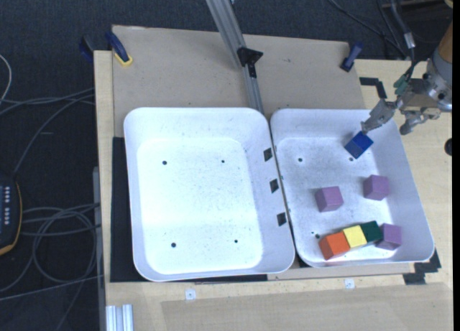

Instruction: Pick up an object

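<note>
A blue cube (359,144) lies tilted in the right bin (413,179), near its far right part. My gripper (386,128) hangs over the bin's far right corner, open. Its left finger (376,116) points down at the blue cube and ends just above its upper corner; the cube is not between the fingers. Lower in the same bin sit two purple cubes (328,198) (376,187). Along the near wall an orange block (333,245), a yellow block (353,237) and a green block (371,232) form a row, with a third purple cube (391,235) at its right end.
The left bin (144,200) adjoins the right one, joined by black clips (273,185). A slanted metal pole (226,17) rises from the bench behind the bins. Blue clamps (119,49) (351,55) hold the board's far corners.
</note>
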Controlling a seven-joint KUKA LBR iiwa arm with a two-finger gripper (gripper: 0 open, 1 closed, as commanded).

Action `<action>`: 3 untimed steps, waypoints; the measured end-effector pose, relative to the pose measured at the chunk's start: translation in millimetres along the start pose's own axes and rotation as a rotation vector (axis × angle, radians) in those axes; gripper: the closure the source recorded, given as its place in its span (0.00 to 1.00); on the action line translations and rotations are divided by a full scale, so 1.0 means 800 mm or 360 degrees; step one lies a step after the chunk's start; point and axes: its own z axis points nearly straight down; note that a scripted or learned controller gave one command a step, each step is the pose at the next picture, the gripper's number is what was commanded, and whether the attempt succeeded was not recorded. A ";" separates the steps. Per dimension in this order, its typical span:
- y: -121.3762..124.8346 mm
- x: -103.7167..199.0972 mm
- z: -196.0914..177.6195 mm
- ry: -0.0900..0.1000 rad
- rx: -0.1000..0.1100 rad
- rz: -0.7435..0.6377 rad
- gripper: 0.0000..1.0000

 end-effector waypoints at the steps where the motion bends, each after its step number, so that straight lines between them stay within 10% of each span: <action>1: 0.000 0.000 0.000 0.0000 0.0000 0.0000 0.00; 3: -0.013 0.001 0.108 0.0002 0.0009 0.0001 0.00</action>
